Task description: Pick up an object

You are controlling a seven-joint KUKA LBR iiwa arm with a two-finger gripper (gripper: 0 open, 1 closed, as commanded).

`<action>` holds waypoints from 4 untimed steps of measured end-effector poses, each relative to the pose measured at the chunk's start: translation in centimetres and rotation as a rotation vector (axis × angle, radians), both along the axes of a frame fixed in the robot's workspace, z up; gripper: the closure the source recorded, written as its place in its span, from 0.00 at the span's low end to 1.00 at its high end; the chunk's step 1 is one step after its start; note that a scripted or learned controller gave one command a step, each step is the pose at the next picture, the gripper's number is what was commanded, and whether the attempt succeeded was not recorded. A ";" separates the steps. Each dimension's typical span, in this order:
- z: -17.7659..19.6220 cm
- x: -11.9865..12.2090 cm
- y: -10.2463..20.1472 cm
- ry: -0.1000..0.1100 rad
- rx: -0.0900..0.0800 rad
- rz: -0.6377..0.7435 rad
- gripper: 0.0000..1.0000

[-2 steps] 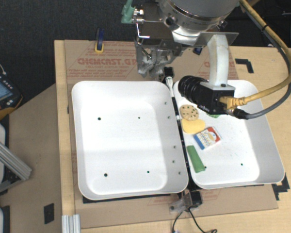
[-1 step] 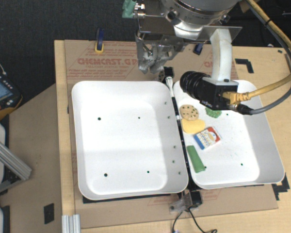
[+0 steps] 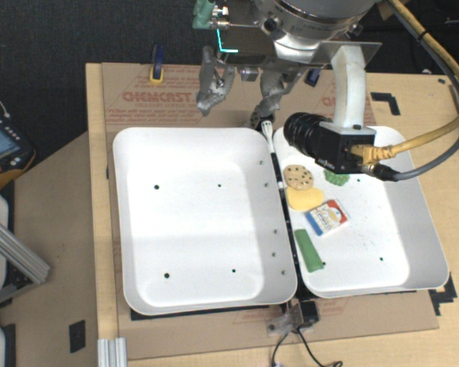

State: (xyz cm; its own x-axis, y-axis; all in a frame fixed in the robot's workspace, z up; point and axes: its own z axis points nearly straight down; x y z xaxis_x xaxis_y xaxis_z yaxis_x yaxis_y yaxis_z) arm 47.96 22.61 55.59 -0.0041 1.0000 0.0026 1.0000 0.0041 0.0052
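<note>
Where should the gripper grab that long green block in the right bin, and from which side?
Grip the green block across its narrow width at mid-length, coming straight down. It lies flat, its long sides exposed; the left bin wall sits close, so keep fingers slim.

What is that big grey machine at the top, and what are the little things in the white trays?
That is a robot arm, seen by a camera looking down from above the bench. At its end is a gripper with two metal fingers, spread apart and holding nothing. It hangs above the far edge of the trays. Below sit two shallow white trays side by side. The left tray has bare white floor with a few small dark dots. In the right tray lie small toys: a round cookie, a yellow piece, a little blue and red packet and a green stick. The arm's job is to pick one up.
</note>
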 end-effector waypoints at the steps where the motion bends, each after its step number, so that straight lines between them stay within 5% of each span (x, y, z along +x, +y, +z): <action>1: 1.1 0.0 0.1 -0.004 0.002 0.001 1.00; 3: 3.2 0.1 0.2 -0.010 0.005 0.003 1.00; 4: -3.3 -0.1 -0.2 0.014 -0.007 -0.006 1.00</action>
